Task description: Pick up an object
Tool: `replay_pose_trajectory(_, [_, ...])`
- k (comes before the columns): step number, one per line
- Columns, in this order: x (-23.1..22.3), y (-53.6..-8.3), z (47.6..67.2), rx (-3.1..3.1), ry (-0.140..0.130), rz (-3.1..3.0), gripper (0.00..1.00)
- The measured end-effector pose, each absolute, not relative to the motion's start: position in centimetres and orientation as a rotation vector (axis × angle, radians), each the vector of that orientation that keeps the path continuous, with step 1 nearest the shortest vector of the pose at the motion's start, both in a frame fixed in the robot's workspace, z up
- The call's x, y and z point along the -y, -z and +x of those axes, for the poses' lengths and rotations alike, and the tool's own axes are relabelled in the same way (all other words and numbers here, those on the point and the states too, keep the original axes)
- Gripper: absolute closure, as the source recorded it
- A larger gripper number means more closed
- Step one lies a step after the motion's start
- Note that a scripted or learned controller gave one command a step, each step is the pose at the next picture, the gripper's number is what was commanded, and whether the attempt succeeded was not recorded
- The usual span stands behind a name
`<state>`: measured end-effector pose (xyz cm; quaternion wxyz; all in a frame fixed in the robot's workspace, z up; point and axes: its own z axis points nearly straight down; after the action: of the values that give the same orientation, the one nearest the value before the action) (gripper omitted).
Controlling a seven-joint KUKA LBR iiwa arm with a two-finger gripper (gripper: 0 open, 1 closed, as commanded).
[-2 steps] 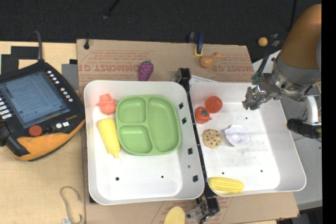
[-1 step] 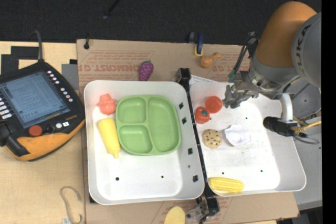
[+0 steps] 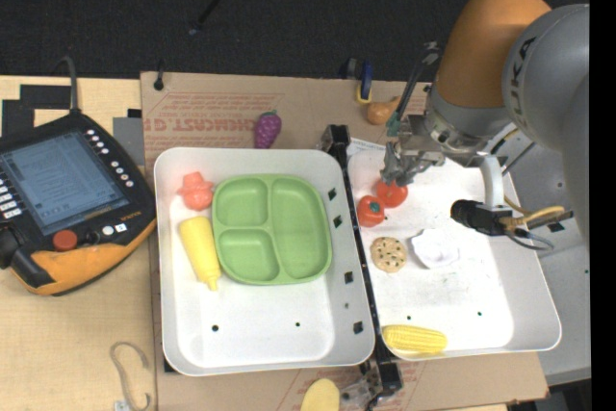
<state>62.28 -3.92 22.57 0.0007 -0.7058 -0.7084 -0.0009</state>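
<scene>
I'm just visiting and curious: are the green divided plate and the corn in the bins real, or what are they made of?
The green divided plate looks like moulded plastic: one even colour, smooth rounded compartments, a soft sheen. The corn also looks like toy plastic, with a uniform yellow and glossy surface, though rubber or foam can't be ruled out. The bins look like smooth white plastic too.

Glossy plastic green tray (image 3: 270, 231) in smooth white bin (image 3: 250, 332)
</scene>
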Motion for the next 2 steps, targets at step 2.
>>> replay_pose_trajectory(2, [-6.1,-21.8,64.1,2.223,0.001,-2.217,1.0])
